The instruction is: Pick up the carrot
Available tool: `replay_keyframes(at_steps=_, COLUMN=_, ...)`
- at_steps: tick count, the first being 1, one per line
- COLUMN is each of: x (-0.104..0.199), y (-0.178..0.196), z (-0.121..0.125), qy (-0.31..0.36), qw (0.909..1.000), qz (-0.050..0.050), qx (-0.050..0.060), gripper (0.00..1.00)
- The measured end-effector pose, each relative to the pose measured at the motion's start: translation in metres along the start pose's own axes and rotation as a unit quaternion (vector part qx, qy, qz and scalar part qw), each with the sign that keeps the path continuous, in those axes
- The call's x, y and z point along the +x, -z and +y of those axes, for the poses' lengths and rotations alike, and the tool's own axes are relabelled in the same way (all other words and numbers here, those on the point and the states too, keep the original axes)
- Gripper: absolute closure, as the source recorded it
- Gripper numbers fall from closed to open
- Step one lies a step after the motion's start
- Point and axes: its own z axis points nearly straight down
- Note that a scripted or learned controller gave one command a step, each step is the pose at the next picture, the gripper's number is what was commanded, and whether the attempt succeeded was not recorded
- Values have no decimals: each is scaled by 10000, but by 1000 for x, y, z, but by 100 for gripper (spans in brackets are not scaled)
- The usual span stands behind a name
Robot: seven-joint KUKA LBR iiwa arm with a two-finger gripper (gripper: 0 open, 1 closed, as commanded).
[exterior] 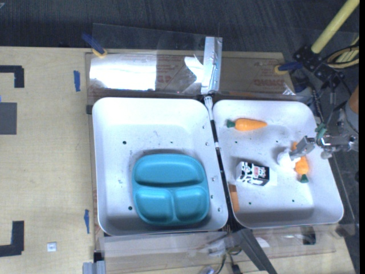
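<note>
Two shallow white bins sit side by side on the pale wooden surface. The left bin carries a teal divided tray, with one long compartment at the far side and two smaller ones nearer the camera. It lies toward the near half of that bin.

The right bin holds three loose things. A carrot with a small green top lies on its side near the far wall, its green end pointing toward the divider between the bins. It rests apart from everything else in the bin. Near the middle of the floor lies a small black-and-white patterned item; what it is cannot be made out. Toward the right wall sits a second, shorter orange piece with a green tip, with a small white object just beside it.

The tool reaches in over the right rim of the right bin, low above the shorter orange piece and the white object, and well apart from the long carrot at the far wall. Its metal parts blur together with the things beneath it, so it cannot be told how far it is spread or whether it has hold of anything.

Behind the bins stands a sheet of clear plastic with bright glare across it, taped at its corners.
</note>
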Motion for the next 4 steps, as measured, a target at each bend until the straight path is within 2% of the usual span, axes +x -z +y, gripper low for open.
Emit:
replay_keyframes(at_steps=1, x=-18, y=-98, z=3, qy=699, qw=9975, qz=39, qx=-59, gripper=0)
replay_keyframes(at_steps=2, x=-21, y=-89, z=2, qy=679, qw=9977, qz=2, qx=-62, gripper=100)
replay_keyframes(at_steps=3, x=51, y=-98, z=-18, qy=-1044, qw=9945, qz=19, qx=-5, gripper=100)
replay_keyframes(at_steps=4, x=125, y=-7, z=22, qy=-1657, qw=9862, qz=14, qx=-41, gripper=100)
